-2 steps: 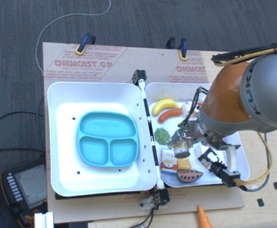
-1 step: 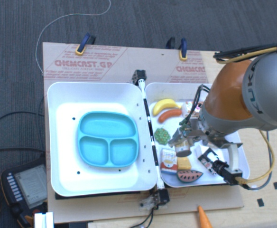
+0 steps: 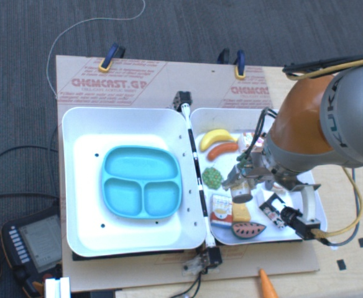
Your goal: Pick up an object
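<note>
Blue plate left, toys right

Blue divided plate (image 3: 142,182) sits in left bin (image 3: 73,166). Right bin (image 3: 200,120) holds banana (image 3: 214,136), green toy (image 3: 212,177), watermelon slice (image 3: 248,230). My gripper (image 3: 242,188) hovers mid-bin; finger state unclear. Should centre over one toy, descend straight.

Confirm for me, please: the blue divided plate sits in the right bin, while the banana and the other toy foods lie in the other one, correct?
Not quite: the camera view shows the blue divided plate in the left bin, and the banana and other toy foods lie in the right bin.
</note>
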Tool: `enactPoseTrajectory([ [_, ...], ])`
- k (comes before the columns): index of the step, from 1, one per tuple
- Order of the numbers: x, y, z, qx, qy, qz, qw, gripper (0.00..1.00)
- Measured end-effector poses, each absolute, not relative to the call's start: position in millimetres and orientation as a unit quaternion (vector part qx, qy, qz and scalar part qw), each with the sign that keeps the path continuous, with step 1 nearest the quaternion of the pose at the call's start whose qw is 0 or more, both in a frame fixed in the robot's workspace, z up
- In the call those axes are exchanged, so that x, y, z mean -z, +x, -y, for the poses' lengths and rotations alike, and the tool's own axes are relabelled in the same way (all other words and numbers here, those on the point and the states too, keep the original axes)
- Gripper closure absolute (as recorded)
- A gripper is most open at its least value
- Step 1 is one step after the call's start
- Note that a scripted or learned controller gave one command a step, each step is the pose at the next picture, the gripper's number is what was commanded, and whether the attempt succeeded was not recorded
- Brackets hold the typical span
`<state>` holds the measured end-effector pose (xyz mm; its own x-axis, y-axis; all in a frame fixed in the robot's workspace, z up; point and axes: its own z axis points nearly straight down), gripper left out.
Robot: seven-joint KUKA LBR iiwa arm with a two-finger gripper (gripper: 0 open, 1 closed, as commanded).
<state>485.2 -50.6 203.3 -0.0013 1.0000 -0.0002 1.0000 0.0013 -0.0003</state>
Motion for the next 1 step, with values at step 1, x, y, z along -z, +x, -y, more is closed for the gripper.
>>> enactPoseTrajectory([
  [1, -212.9, 486.0, 50.7, 0.0, -0.706, 0.708, 0.0, 1.0],
])
